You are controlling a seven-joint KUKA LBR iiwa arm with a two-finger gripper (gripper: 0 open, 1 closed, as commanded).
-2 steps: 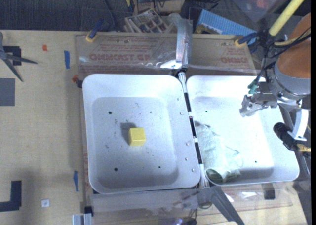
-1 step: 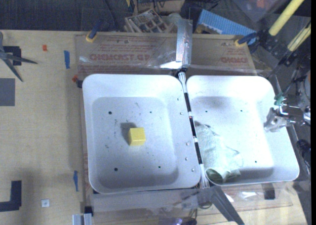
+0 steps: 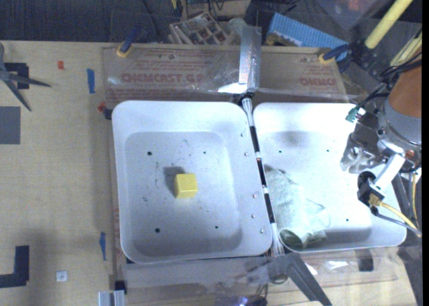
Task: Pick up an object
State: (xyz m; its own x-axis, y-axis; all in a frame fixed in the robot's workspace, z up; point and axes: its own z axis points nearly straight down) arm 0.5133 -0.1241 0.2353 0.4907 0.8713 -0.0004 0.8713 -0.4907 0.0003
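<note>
A small yellow block (image 3: pixel 186 185) lies near the middle of the left bin (image 3: pixel 134 123). A pale rolled cloth (image 3: pixel 295 209) lies along the left wall of the right bin (image 3: pixel 315 120), its rolled end at the front corner. My gripper (image 3: pixel 363 161) hangs over the right rim of the right bin, below the arm's orange band (image 3: pixel 409 100). It is well to the right of the cloth and far from the block. Nothing shows in its grasp.
A metal divider (image 3: pixel 258 164) runs between the two bins. Clear plastic sheeting and cardboard (image 3: pixel 174 76) lie behind the bins. Cables (image 3: pixel 392 212) trail from the wrist at the right edge. Bare wooden benchtop (image 3: pixel 53 184) extends to the left.
</note>
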